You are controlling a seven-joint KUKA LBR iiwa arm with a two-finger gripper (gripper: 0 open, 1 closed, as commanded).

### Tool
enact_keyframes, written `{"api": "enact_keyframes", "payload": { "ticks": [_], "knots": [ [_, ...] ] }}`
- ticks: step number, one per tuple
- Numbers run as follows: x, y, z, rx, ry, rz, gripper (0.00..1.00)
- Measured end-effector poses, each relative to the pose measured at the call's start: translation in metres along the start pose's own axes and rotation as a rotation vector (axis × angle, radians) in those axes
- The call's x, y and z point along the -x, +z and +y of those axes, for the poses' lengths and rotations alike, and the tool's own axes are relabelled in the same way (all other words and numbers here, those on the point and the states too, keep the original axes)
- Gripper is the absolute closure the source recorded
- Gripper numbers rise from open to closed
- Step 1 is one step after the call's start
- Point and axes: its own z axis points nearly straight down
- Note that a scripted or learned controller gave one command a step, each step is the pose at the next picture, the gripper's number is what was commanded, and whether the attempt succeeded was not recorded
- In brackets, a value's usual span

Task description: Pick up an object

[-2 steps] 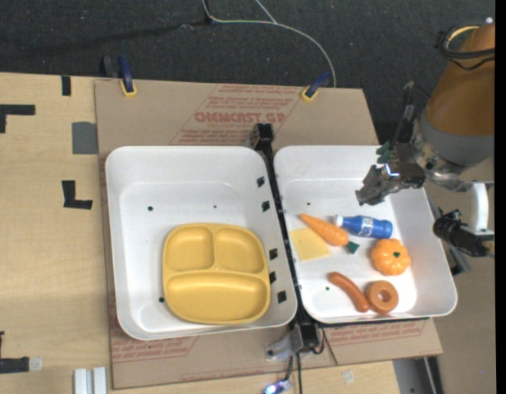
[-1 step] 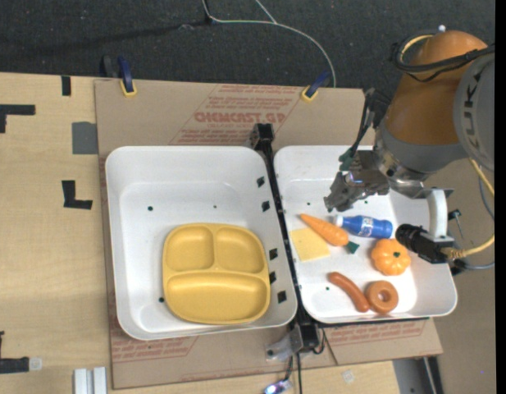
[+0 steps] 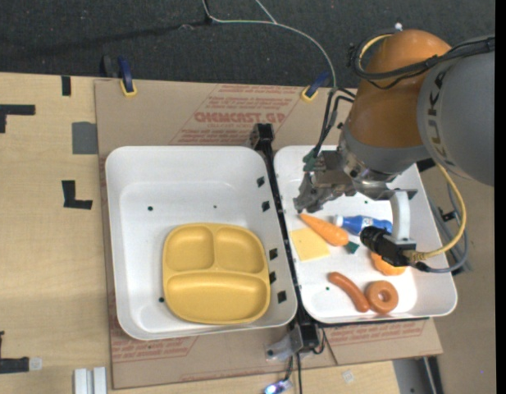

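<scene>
My gripper [image 3: 310, 199] hangs low over the upper left part of the right bin [image 3: 433, 306], just above the left end of an orange carrot [image 3: 325, 229]. A yellow cheese slice [image 3: 308, 244] lies below the carrot. A sausage [image 3: 349, 290] and a brown donut [image 3: 382, 296] rest near the bin's front edge. A blue and white tube [image 3: 363, 222] lies right of the carrot. Nothing can be seen held in the gripper.
The left bin [image 3: 129, 187] holds a yellow divided plate [image 3: 216, 272]. A white piece [image 3: 403, 212] and a small orange piece [image 3: 389, 262] lie at the right of the right bin. The arm's bulk covers that bin's back part.
</scene>
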Motion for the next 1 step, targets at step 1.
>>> {"api": "enact_keyframes", "payload": {
  "ticks": [1],
  "knots": [
    [-0.0506, 0.0029, -0.0078, -0.001, 0.001, -0.001, 1.00]
  ]
}}
